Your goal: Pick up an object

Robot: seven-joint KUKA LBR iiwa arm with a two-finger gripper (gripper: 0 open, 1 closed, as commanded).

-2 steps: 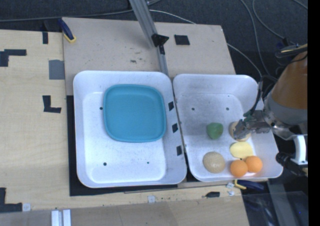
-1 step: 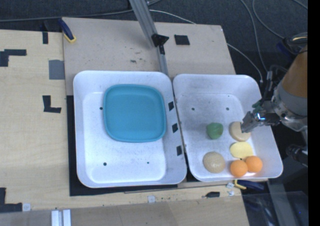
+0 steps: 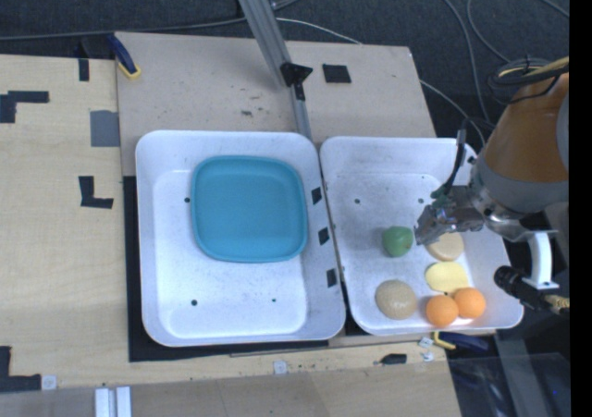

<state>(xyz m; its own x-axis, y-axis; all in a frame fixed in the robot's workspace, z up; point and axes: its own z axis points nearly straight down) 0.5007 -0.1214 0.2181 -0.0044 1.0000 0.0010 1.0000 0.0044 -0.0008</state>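
Observation:
In the right bin point(image 3: 370, 175) lie a green ball point(image 3: 398, 240), a beige round object point(image 3: 396, 299), a yellow object point(image 3: 447, 275), two orange balls point(image 3: 441, 311) point(image 3: 470, 302) and a pale tan piece point(image 3: 448, 247) partly under the gripper. My gripper point(image 3: 432, 228) hangs low over the bin, just right of the green ball and above the tan piece. Nothing shows between its fingers.
The left bin point(image 3: 166, 304) holds a blue square plate point(image 3: 249, 208). A grey metal pole point(image 3: 268, 27) slants down to the bins' far edge. Cables run behind the bench at top right. The arm body point(image 3: 527, 147) covers the right bin's right rim.

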